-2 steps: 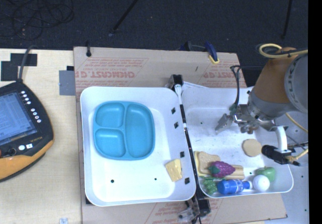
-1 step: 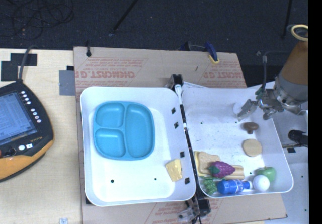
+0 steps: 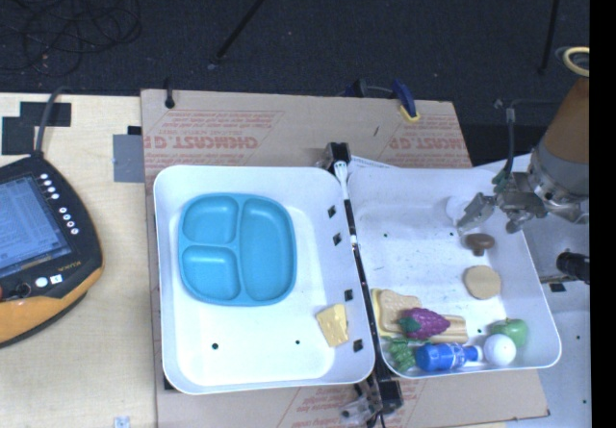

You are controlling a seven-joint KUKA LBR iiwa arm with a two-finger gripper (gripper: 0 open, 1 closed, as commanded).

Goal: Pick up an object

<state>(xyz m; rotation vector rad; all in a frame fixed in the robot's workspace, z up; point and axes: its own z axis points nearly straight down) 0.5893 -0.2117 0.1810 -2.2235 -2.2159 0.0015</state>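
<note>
- Claw (image 3: 499, 208) at right of frame, above right bin (image 3: 414, 214), spread wide, nothing gripped.
- Small brown piece (image 3: 478, 243) just below it, tan disc (image 3: 482, 282) lower.
- Pick not yet made.
- Left bin (image 3: 173, 320) has blue tray (image 3: 237, 249).

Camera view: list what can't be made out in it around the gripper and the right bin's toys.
- Gripper: too small and blurred to tell whether it is open or shut, or whether it touches the small brown piece just below it.
- Arm: cut off by the right edge.
- Heap at the right bin's near edge: the purple toy overlaps the tan piece beneath; the blue bottle is blurred.
</note>
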